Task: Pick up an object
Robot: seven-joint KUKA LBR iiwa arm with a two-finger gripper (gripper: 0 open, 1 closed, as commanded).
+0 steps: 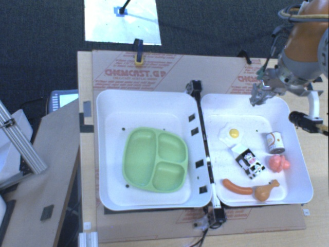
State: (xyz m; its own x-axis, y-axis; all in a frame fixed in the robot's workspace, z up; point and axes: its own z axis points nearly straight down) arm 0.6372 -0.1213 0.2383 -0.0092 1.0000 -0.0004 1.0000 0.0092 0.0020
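Hovering over the back rim of the right bin [295, 153], the pincer [257, 98] hangs off the grey arm [303, 40] with nothing between its fingers; can't tell if they are spread or closed. All the loose items sit in the right bin. Fried egg [230, 134], white with yellow yolk, lies flat near the bin's middle. Milk carton [250, 162], white with black cow spots, lies on its side, long axis running diagonally from upper left to lower right. Small can [274, 142] rests on its side near the right wall. Pink lump [279, 163] sits just below the can. Sausage [237, 187], orange-red, lies roughly left-right along the front, its right end touching a tan drumstick [267, 190] angled up to the right. Green divided plate [154, 159] fills the left bin [110, 138] on the tabletop [154, 68].
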